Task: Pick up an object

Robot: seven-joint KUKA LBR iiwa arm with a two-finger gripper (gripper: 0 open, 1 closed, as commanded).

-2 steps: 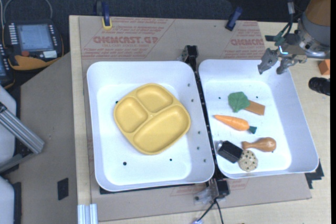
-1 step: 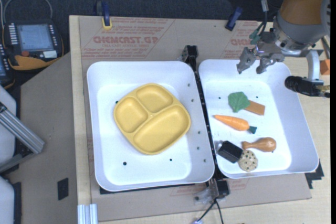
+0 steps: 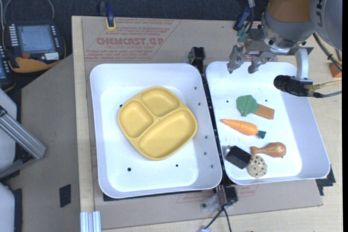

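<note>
My gripper (image 3: pixel 243 66) hangs over the far left corner of the right bin (image 3: pixel 304 168), fingers open and pointing down, with nothing between them. Below it in that bin lie a green and tan toy (image 3: pixel 253 106), an orange carrot (image 3: pixel 241 126) with a teal end, a brown drumstick-shaped toy (image 3: pixel 269 150), a black block (image 3: pixel 237 157) and a speckled cookie (image 3: pixel 256 166). The gripper sits well above and behind all of them.
The left bin (image 3: pixel 109 160) holds a yellow divided plate (image 3: pixel 157 122). A black clamp (image 3: pixel 196 55) sits at the bins' far junction. A black camera unit (image 3: pixel 291 85) juts from the wrist over the right bin. Cardboard surrounds the bins.
</note>
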